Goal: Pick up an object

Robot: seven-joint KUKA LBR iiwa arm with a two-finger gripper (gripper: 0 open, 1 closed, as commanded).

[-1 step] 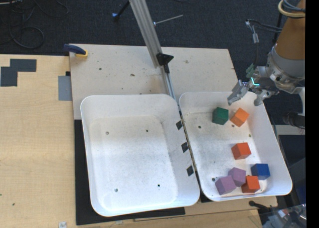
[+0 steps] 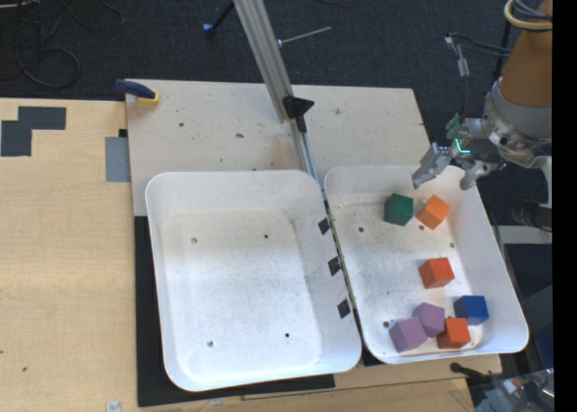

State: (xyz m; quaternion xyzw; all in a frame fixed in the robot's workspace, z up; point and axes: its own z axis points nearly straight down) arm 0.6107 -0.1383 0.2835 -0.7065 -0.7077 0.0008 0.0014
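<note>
Camera view: gripper (image 2: pixel 448 167), fingers spread and holding nothing, hovers at right bin's (image 2: pixel 505 266) far rim; orange cube (image 2: pixel 434 211) just below, green cube (image 2: pixel 398 209) beside.

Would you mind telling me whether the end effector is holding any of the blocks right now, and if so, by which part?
Nothing is held. The end effector hangs open above the right bin's far edge, with the orange block and green block lying in the bin below it.
</note>
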